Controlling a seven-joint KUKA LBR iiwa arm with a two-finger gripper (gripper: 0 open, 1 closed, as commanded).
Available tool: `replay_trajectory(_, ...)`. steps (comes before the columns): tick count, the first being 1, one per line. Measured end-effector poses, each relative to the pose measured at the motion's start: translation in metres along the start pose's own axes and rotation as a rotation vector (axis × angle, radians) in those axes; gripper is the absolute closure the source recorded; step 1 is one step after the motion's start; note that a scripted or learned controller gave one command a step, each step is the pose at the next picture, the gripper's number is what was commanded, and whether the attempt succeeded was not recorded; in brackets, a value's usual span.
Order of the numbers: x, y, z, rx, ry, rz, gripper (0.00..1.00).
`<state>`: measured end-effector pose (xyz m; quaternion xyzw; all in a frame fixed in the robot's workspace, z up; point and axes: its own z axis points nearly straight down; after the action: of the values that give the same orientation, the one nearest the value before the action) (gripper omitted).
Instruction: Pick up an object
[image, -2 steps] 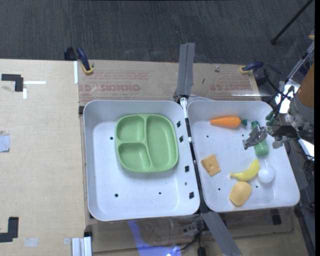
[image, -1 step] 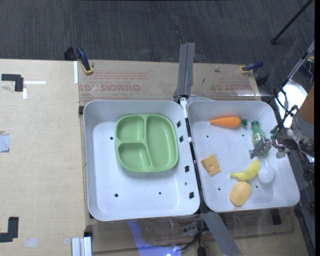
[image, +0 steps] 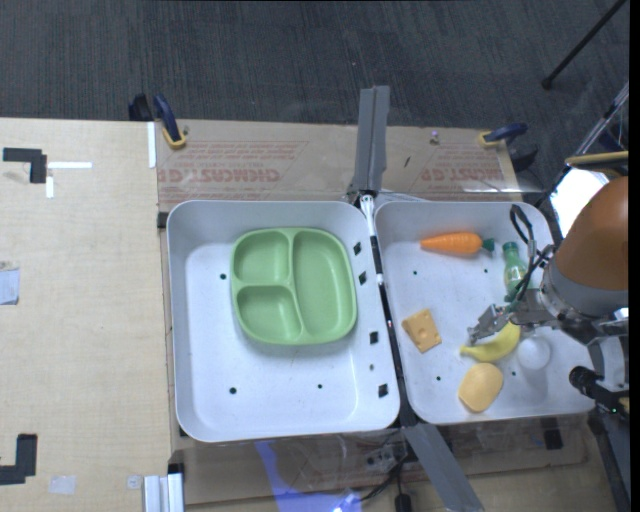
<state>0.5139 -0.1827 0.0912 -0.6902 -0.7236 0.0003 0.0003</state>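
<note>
Camera view looks down at a slant on two white bins on the table, and the right bin serves as landmark. Within it, the fingers sit low at its right-centre, touching the upper end of a banana; whether they are spread or pressed together cannot be told, and nothing shows between them. The banana lies flat, its long axis running from the bin's lower left up toward the arm, curved side down. Just below it rests a yellow lemon-like fruit. A cheese wedge lies left of the banana, nearer the bin's left wall. A carrot lies near the far wall, long axis across the bin, green top pointing right. A green bottle stands beside it. The left bin holds a green divided plate.
</note>
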Motion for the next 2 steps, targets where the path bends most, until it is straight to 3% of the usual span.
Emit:
replay_trajectory(1,-0.001,0.0,-0.009,0.001,0.0,0.003,1.0)
replay_trajectory(2,0.048,0.075,-0.086,0.0,-0.001,0.087,1.0)
